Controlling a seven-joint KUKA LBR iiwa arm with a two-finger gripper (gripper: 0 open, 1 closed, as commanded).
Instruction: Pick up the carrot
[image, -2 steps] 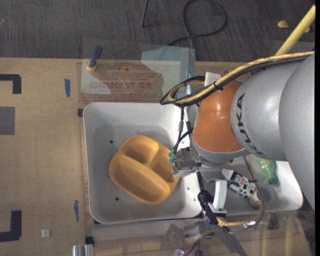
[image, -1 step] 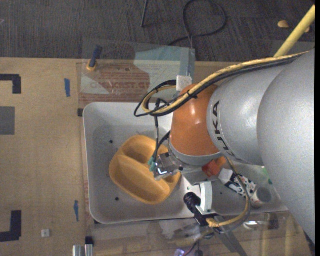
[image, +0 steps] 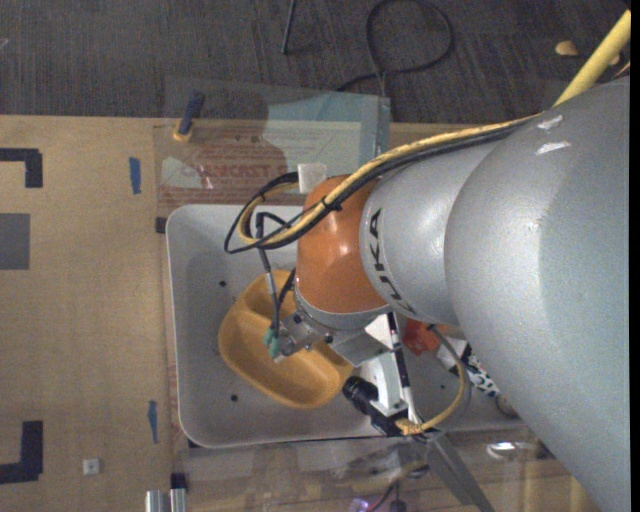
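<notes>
- Arm, grey with an orange band, fills the right and centre of the frame, reaching down over the white bin.
- Gripper sits under the wrist, hidden by the arm; its state cannot be told.
- Yellow bowl-like object lies in the bin at lower centre, partly under the wrist.
- Orange-red piece, possibly the carrot, peeks out beside the arm, right of centre.

A single fixed camera looks down from above at a slant onto the wooden surface and a white bin. It sits close behind the arm, whose grey bulk enters from the right and covers much of the frame. The dark floor runs along the top edge, beyond the surface.
</notes>
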